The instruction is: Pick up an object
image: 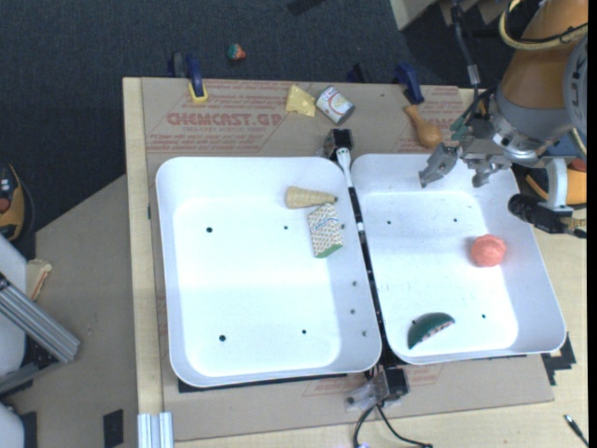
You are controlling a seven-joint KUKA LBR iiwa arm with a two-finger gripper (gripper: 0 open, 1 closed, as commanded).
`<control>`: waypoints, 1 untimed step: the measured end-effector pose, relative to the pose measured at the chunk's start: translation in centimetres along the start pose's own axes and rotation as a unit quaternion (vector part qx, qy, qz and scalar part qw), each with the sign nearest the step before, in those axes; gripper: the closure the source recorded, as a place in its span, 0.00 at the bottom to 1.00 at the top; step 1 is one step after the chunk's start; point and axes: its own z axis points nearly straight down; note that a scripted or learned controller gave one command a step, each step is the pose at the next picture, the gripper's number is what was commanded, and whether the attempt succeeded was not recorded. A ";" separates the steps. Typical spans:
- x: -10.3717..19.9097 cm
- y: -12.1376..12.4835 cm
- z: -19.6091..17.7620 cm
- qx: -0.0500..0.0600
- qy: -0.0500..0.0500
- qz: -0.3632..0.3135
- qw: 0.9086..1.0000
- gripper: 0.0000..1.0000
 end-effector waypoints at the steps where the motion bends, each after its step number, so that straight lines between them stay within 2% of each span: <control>1: -10.1 -1.5 -16.9 -0.010 -0.006 0.004 1.000 0.00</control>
